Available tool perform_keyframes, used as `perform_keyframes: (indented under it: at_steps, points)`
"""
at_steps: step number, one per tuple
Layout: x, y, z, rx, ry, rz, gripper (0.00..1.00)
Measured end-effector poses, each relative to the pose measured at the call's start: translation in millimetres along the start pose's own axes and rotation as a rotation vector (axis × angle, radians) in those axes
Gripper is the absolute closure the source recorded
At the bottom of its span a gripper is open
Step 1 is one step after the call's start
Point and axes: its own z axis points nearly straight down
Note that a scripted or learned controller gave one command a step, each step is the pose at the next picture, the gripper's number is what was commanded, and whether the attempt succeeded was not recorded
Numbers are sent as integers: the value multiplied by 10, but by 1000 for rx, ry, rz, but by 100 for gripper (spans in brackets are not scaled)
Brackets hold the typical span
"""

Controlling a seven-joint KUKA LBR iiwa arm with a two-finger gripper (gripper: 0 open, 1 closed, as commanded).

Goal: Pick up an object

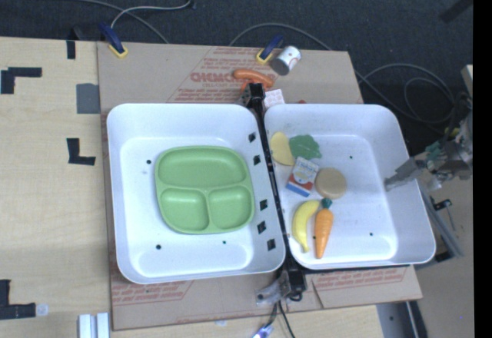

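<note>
Right, the claw (407,170) hangs at the outer rim of the right bin (384,117), low and slanted inward, and from this angle I cannot tell whether it is released or clenched; nothing is visibly in it. So I'd call this the approach step: no pick has been made, and the toys sit in a cluster at the bin's inner wall, well apart from the claw. Closest to it is the tan disc (331,183), round, with no real long axis. Just past the disc lies the small carton (304,175), tilted. Below the disc as the camera sees it, the carrot (324,229) lies with its green top up against the disc and its tip aimed at the near rim, its long axis running almost straight toward the camera. The banana (304,223) curves alongside it, touching or nearly so, on the side away from the claw. Farther off are the green leaf (305,146) and the yellow slice (280,150). My read: the next move calls for crossing the bare floor of the bin, centring over one piece, and closing across its short side. Crowding is the risk. Beyond the divider, the left bin (127,125) holds the green tray (205,189).
</note>
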Motion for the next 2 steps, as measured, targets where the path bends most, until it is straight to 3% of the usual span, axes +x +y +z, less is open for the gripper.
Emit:
perform_keyframes:
  at_steps: [1,2]
  points:
    - [797,232,767,2,2,-1,0]
    - [965,170,1523,-8,2,0,0]
